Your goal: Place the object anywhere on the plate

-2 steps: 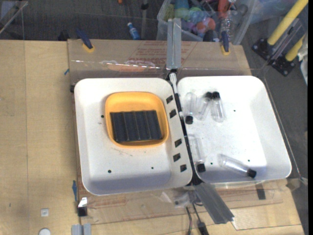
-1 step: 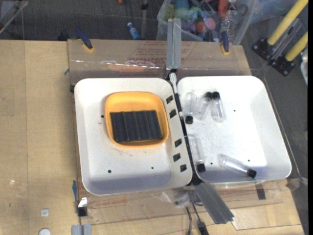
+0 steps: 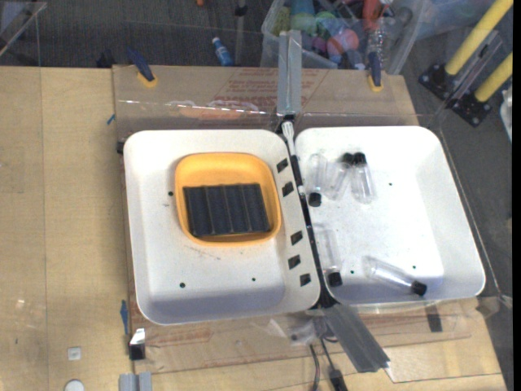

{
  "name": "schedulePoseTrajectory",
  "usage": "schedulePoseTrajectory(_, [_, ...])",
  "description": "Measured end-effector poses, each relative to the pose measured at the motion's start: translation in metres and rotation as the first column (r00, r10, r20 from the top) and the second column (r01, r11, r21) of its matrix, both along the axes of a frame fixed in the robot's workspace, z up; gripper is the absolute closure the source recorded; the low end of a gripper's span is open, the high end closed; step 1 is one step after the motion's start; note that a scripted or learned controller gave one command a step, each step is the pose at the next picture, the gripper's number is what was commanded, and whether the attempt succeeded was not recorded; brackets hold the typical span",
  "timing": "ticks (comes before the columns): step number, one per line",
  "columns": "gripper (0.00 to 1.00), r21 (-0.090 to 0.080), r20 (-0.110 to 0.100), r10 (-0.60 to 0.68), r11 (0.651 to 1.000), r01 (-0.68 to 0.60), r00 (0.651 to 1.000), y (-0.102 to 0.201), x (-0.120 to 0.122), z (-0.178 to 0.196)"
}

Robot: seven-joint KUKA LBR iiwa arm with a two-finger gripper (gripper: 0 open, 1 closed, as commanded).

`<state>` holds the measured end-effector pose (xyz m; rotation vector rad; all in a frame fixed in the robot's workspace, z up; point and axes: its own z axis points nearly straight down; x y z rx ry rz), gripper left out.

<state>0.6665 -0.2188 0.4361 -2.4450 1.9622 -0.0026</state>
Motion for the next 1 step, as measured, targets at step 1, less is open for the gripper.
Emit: schedulePoseTrajectory(1, [1.0, -0.002, 0.002, 0.207, 0.978, -0.207, 0.978, 0.0048, 0.0017, -0.0002])
